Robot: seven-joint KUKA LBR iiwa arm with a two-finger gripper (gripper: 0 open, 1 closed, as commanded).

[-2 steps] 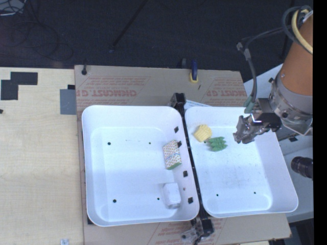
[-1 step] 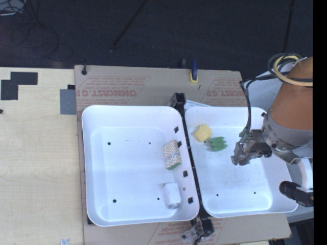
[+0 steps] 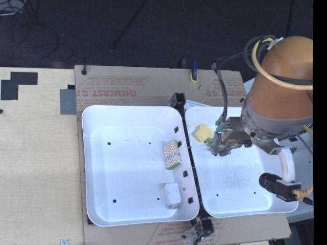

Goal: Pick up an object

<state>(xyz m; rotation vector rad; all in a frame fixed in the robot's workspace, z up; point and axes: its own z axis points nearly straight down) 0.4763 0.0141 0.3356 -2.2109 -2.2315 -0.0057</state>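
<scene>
A: Which item is positioned nearest the camera?

B: The arm (image 3: 283,80) is nearest; its orange band and grey wrist section are seen large at the right of the view, raised above the right bin.

A: What is listed next, by size?

B: The left bin (image 3: 102,198) and the right bin (image 3: 240,198) are set side by side on a cardboard sheet (image 3: 127,88), which rests on the bench (image 3: 36,162). The two bins are joined along their shared edge by black clips.

A: Where is the gripper located, and what is its state?

B: The gripper (image 3: 220,148) is located low over the upper left area of the right bin. Its finger state cannot be told, as the mechanism is seen from above as a dark cluster. No object is seen between the fingers.

A: Where are the objects located?

B: A yellow block (image 3: 202,132) is found in the right bin, just beside the gripper on its left. A patterned rectangular sponge (image 3: 172,154) is found in the left bin near the dividing edge. A white object (image 3: 171,194) is found below it, near the lower right corner of the left bin.
</scene>
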